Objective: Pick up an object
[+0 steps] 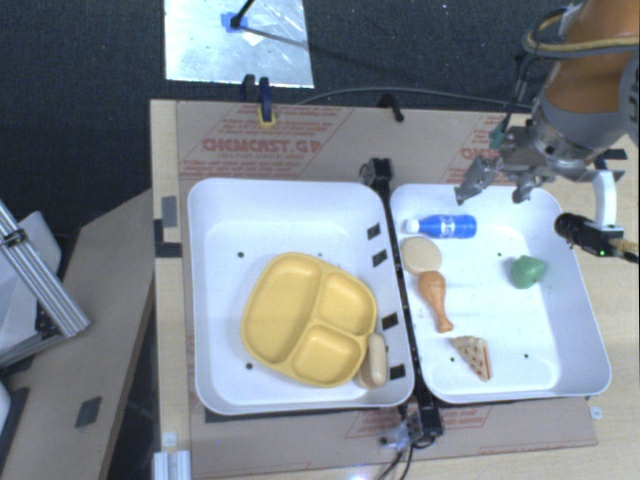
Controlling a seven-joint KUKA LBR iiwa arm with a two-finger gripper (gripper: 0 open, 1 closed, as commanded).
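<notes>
Hovering over the right white bin's (585, 363) far edge, our hand (497, 183) shows its fingers spread apart and empty; the blue plastic bottle (442, 227) lies just below-left of it, long axis running left-right.

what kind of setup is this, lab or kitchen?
Likely a robot test bench in a lab: an arm's gripper above two white bins, toy food like a drumstick and a yellow tray, cardboard underneath.
</notes>
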